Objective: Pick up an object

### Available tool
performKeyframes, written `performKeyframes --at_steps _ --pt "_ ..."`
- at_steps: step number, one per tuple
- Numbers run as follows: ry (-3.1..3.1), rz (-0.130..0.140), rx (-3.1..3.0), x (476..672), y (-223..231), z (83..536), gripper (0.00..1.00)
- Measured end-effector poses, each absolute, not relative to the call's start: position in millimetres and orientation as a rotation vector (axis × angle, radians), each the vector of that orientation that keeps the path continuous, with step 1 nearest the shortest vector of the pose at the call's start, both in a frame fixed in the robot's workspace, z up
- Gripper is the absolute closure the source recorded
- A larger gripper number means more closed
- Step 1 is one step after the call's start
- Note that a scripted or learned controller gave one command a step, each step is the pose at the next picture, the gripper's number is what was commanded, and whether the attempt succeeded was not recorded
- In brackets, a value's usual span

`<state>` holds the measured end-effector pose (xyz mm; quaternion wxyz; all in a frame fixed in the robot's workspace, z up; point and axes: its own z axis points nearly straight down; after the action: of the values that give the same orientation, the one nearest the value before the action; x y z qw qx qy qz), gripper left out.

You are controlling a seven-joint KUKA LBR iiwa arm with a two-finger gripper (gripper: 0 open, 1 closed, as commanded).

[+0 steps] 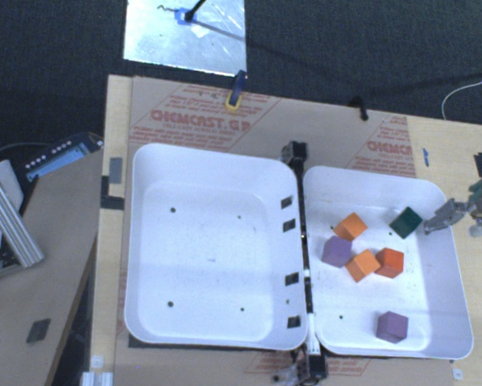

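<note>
The right bin (453, 276) holds several small blocks. A dark green block (406, 222) lies near its far right side. Two orange blocks (352, 226) (363, 264), a red-orange block (389, 262) and a purple block (335, 251) cluster in the middle. Another purple block (392, 326) sits alone toward the near edge. My gripper (436, 221) reaches in from the right over the bin's rim, its tip just right of the green block. Nothing is visibly held in it.
The left bin (210, 253) stands beside the right one, split from it by a black hinged divider (298, 236). A shiny metal sheet (188, 22) lies on the floor behind the bench. Cables run at the upper right.
</note>
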<state>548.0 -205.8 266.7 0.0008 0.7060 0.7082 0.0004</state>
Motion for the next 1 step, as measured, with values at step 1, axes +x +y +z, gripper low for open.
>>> performKeyframes --at_steps 1 --pt "2.237 -0.002 2.218 528.6 -139.7 152.6 0.00"
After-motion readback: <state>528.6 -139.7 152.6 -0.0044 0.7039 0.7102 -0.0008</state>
